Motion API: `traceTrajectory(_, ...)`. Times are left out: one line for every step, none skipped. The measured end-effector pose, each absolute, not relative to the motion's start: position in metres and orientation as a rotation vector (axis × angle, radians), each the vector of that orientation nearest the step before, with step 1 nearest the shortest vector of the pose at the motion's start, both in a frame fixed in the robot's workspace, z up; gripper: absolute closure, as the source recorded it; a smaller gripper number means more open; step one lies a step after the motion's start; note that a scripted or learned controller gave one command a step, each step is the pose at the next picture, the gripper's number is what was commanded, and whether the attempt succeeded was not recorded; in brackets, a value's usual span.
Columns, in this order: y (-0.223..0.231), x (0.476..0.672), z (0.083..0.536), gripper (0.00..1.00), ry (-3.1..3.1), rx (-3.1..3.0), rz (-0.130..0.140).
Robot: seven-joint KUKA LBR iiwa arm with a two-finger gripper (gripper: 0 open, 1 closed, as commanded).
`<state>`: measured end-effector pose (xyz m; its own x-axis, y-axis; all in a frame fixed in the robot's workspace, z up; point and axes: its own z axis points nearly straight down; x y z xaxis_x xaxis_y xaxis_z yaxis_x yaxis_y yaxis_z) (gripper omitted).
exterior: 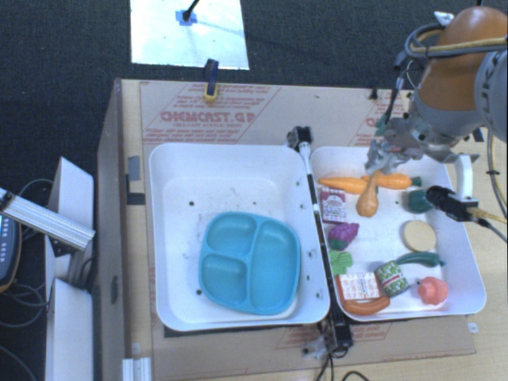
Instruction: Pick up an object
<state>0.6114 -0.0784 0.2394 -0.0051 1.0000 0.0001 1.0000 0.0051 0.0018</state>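
The right bin (475,292) holds several toy foods. Along its back lie an orange carrot (348,185), a second orange piece (394,181) and a tan-orange gourd shape (367,202). My gripper (381,160) hangs from the grey wrist over the bin's back edge. It sits just above the spot where those three pieces meet. Whether it touches any of them is unclear from this angle. Nothing is visibly held.
Also in the right bin are a small red-and-white carton (333,206), purple grapes (343,232), a tan disc (418,234), a green pod (418,258), a green can (390,277), a pink fruit (432,290) and a sausage (365,306). A blue divided plate (250,262) lies in the left bin (171,213).
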Motion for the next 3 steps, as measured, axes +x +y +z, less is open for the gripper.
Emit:
traceTrajectory(-0.047,0.61,0.248,1.0,2.226,2.215,0.003)
traceTrajectory(0.004,0.606,0.266,1.0,2.226,2.215,0.004)
traceTrajectory(0.009,0.571,0.26,1.0,2.222,2.219,0.001)
